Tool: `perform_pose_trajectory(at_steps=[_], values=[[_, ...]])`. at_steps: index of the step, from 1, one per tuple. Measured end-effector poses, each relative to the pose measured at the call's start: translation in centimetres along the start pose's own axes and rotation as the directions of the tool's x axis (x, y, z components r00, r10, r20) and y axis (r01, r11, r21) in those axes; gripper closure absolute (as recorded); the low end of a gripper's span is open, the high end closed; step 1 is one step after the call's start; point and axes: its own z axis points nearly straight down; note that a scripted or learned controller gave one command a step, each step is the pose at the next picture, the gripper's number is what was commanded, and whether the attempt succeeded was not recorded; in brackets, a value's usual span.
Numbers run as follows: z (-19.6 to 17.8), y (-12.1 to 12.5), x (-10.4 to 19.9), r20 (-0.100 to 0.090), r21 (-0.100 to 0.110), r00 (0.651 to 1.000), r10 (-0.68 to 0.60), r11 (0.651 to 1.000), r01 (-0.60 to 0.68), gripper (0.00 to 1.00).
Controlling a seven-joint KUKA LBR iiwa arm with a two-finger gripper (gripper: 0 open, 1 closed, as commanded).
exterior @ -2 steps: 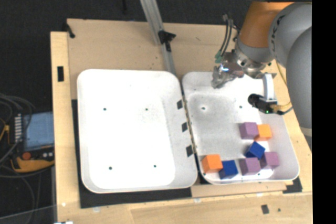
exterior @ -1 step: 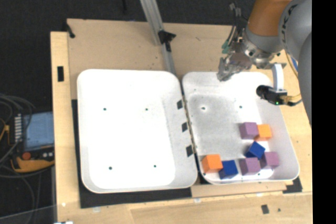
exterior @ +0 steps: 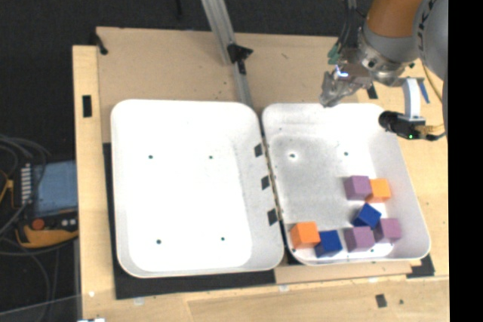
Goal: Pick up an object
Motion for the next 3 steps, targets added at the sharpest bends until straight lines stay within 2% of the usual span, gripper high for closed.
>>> perform_pose_trajectory(at_steps=[1, 3], values=[[-0.5, -0.6, 5.6, -0.002, 0.005, 1.0, -0.003, 1.0, 0.003, 1.0], [2.1, -3.5, 15.8, -0.002, 0.007, 1.0, -0.004, 1.0, 0.004, 1.0]])
